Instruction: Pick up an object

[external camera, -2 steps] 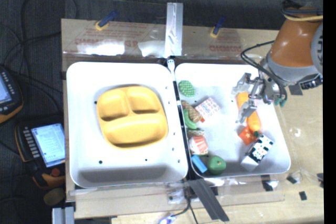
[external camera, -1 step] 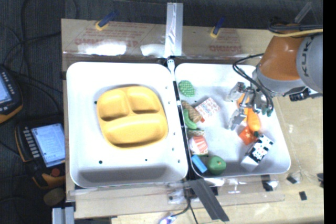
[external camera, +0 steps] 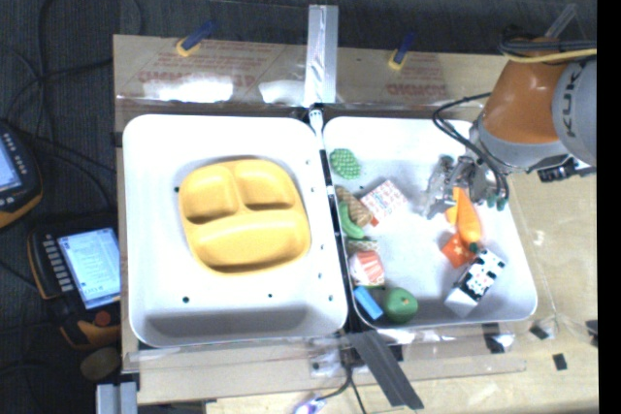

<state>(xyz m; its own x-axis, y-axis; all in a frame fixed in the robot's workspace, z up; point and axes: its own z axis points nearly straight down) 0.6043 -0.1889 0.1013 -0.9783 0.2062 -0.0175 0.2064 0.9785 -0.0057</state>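
Smooth yellow compartment tray (external camera: 245,213) in glossy left bin (external camera: 155,305); tapered orange carrot (external camera: 467,218) right.

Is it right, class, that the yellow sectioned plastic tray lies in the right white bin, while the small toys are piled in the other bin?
Not quite. The camera view shows the yellow sectioned plastic tray in the left white bin; the small toys are piled in the right white bin.

the grey arm reaches in from the right, its hand (external camera: 448,181) lowered
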